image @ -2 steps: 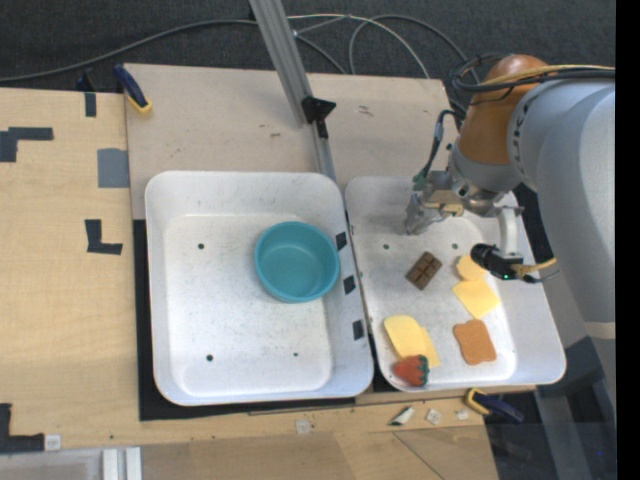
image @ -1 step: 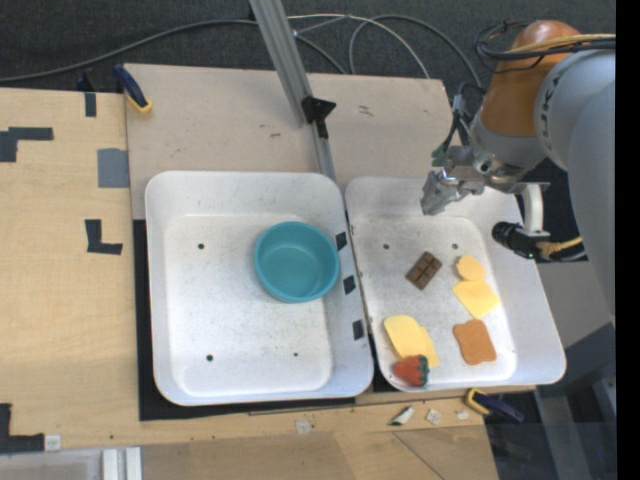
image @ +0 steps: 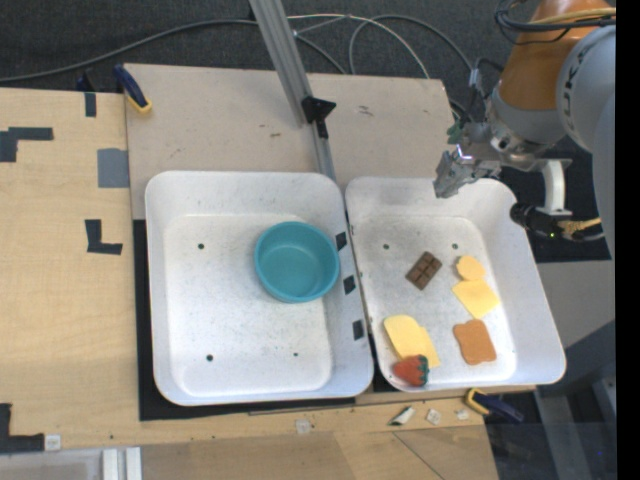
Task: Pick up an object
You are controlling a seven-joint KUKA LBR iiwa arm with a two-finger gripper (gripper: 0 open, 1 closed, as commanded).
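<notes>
Two shallow white bins sit side by side on the bench, and going from the biggest things down: the left bin point(image: 180, 268) carries a teal bowl point(image: 295, 260) near the middle of its right edge, mouth up; the right bin point(image: 505, 218) carries all the small pieces. The arm point(image: 560, 58) reaches in over that bin's far right corner, and its gripper point(image: 455, 176) hangs above the far rim, well apart from every piece; whether its tips are spread or pressed together I cannot tell at this size, and nothing shows pinched between them. In the right bin, a pale yellow slab point(image: 408, 336) lies near the near left corner with a red-and-green piece point(image: 411, 371) touching its near end. Toward the right edge lie a yellow block point(image: 475, 297), an orange biscuit-like square point(image: 474, 342) just nearer, and a small yellow lump point(image: 469, 267) just beyond. A brown chocolate-like bar point(image: 424, 269) lies alone near the bin's middle. My reading is that the approach is in hand and no grasp has begun. The next move calls for choosing one piece, the isolated brown bar being the easiest, then travelling toward the near side and descending squarely over it.
</notes>
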